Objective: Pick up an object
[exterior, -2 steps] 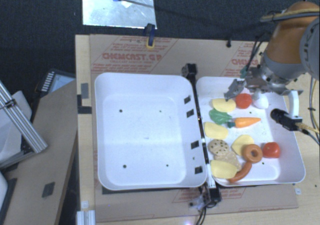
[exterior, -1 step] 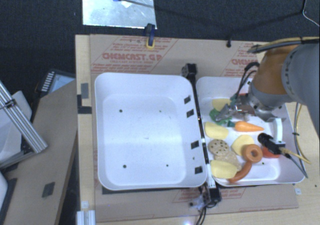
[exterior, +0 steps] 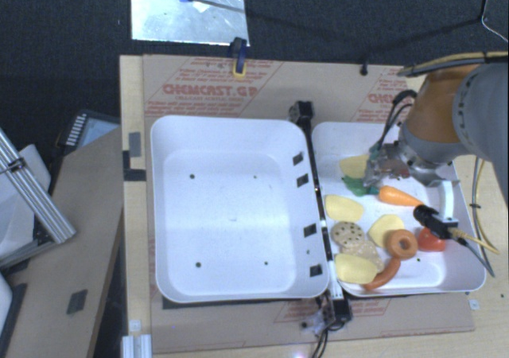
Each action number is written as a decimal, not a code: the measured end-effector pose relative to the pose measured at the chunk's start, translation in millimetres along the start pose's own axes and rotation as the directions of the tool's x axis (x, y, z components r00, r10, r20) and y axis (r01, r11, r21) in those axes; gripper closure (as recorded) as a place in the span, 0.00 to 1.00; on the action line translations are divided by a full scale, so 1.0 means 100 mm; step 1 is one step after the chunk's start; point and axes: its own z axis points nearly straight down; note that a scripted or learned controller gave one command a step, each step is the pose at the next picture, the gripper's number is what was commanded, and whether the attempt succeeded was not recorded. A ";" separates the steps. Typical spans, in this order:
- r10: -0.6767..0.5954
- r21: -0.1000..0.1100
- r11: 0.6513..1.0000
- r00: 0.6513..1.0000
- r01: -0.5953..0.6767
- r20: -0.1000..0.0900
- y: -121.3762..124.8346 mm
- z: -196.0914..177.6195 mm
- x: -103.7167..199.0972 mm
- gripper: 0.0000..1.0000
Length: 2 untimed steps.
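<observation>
In the camera view, the arm (exterior: 465,114) is seen reaching in from the right edge of the frame, its grey body and orange band bent down over the upper part of the right bin (exterior: 469,269). The hand (exterior: 380,164) is lowered at the bin's upper left area, just beside a yellow piece (exterior: 354,165) and a green piece (exterior: 356,184); whether it is clenched or released cannot be told, and nothing is seen grasped in it. A carrot (exterior: 399,196) is found just right of the hand. Lower in the same bin are placed a cookie (exterior: 347,232), a doughnut (exterior: 403,243), a tomato (exterior: 432,240) and a sausage (exterior: 385,273). The left bin (exterior: 232,207) is set beside it on the surface (exterior: 262,82), the two rims touching at the frame's middle.
</observation>
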 end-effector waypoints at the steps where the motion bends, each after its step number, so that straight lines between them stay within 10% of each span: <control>1: 0.000 0.000 1.000 1.000 0.000 0.000 0.00 0.00 0.00 0.00; 2: 0.000 -0.002 1.000 1.000 0.000 0.000 0.01 -0.10 0.00 1.00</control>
